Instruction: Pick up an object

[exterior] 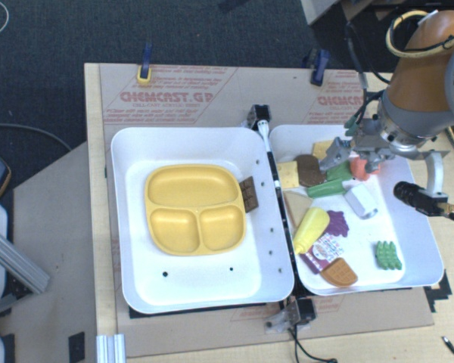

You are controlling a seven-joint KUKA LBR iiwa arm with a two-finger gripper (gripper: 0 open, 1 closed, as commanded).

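**Crowded bin, grasp at risk**

Gripper [354,159] low over right bin [427,255], above green piece [327,187] and orange piece [360,166]. Jaws' opening: cannot tell; nothing visibly held. Risk: tight clutter near brown block [309,170] could deflect fingers, nudging pieces instead of gripping.

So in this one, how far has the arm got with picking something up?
Nothing looks picked yet. The gripper sits low over the back of the right white bin, by the long green piece and the small orange item; I can't tell if it grips either. The yellow divided plastic tray lies in the left bin. Gripping and lifting remain.
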